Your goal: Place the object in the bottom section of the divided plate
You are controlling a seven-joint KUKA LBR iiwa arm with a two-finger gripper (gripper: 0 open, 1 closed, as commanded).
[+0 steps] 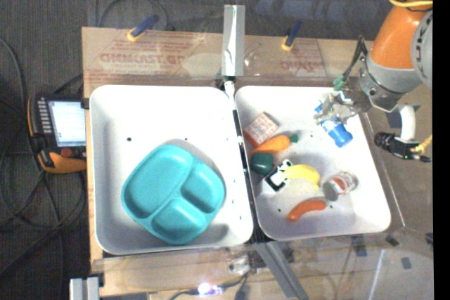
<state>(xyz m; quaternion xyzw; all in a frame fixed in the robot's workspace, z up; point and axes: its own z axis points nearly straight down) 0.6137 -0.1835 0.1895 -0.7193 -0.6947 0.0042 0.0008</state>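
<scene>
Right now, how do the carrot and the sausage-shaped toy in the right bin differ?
The carrot is orange with a green tip; the sausage is plain red-orange. The carrot lies mid-bin, touching a dark green toy; the sausage lies apart near the front wall. The carrot looks thicker, the sausage slimmer. Both lie flat, slanted alike.

Teal divided plate (174,194) left bin (105,123); gripper (336,109) possibly over right bin (373,214).

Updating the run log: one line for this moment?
gripper: over right bin, upper right | grasp: cannot tell | divided plate: left bin, holds nothing
</scene>
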